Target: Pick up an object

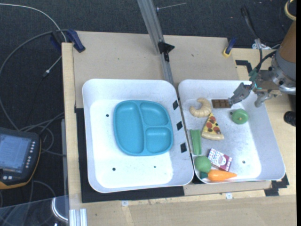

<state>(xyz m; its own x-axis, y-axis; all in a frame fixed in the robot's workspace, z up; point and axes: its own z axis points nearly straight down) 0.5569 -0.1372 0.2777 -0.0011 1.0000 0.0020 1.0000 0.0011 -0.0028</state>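
The right bin (273, 149) holds several toy foods. A tan croissant (201, 107) and a brown chocolate bar (220, 103) lie near its far edge. A green apple (240, 117) sits to their right, with a pizza slice (212, 128) and a green pod (195, 141) closer to the middle. A pink packet (219, 159), a green round fruit (203, 164) and an orange carrot (221, 175) lie at the front. My gripper (248, 98) hangs open over the bin's far right, just beyond the apple, with nothing between its fingers. One finger (236, 94) is next to the chocolate bar.
In the left bin (94, 173) lies a blue divided plate (143, 127). A metal pole (150, 18) rises from the bench behind the bins. Black clips (178, 125) sit on the seam between the bins. Cables and a pendant (16, 157) lie off the bench at left.
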